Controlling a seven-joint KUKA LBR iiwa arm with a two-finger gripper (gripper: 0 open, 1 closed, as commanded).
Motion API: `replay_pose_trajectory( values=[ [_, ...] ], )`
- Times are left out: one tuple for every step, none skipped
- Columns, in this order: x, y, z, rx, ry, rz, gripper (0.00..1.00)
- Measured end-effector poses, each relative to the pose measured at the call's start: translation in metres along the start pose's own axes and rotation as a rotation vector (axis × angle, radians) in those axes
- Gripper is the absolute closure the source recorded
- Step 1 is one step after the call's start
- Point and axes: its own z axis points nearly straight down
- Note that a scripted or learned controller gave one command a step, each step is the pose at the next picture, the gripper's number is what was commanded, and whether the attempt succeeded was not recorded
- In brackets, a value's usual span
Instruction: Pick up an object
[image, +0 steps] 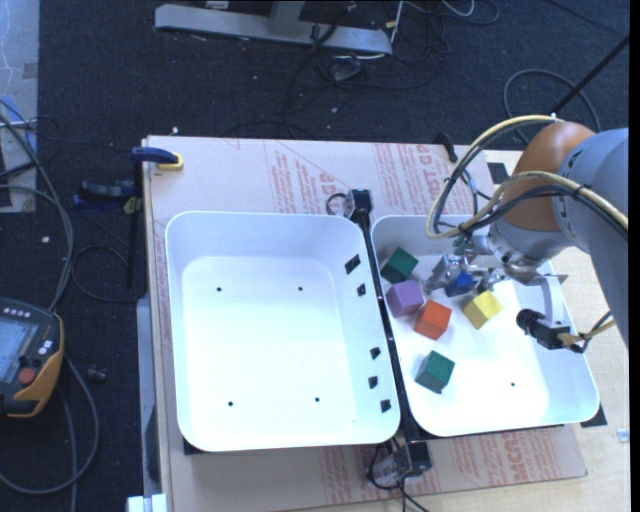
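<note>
Two white bins sit side by side on the bench; the left bin (190, 240) takes the middle of the frame, the right bin (570, 395) sits at centre right and carries the blocks. The arm (570, 190) comes in from the right edge, its orange band at upper right, and the gripper (455, 275) hangs low over the upper middle of the right bin. Something blue, likely a blue block (461, 285), sits right at its tip, but the wrist and cables crowd that spot and I cannot tell whether the gripper is open, closed, or has hold of it. Around it: a green block (400, 265) to the upper left, a purple block (405, 297) just below that, an orange block (433, 319) touching or nearly touching the purple one, a yellow block (481, 308) to the right of the orange, and a dark green block (435, 370) lower down, well apart from the cluster. All look like small painted cubes, so probably light, stiff, not fragile, with smooth faces that could slip if pinched on a corner. Best hold is across two opposite flat faces, squarely. The dark green one looks easiest, with free space on every side; the purple and orange pair leave little room for a finger between them.
</note>
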Motion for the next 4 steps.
replay_pose_trajectory(
  values=[
    [0.000,0.000,-0.011,-0.001,-0.001,0.000,1.00],
    [0.056,-0.015,-0.119,-0.010,0.000,-0.004,1.00],
    [0.121,0.013,-0.145,-0.002,0.001,-0.006,1.00],
    [0.080,0.038,-0.097,0.004,-0.001,0.044,1.00]
  ],
)
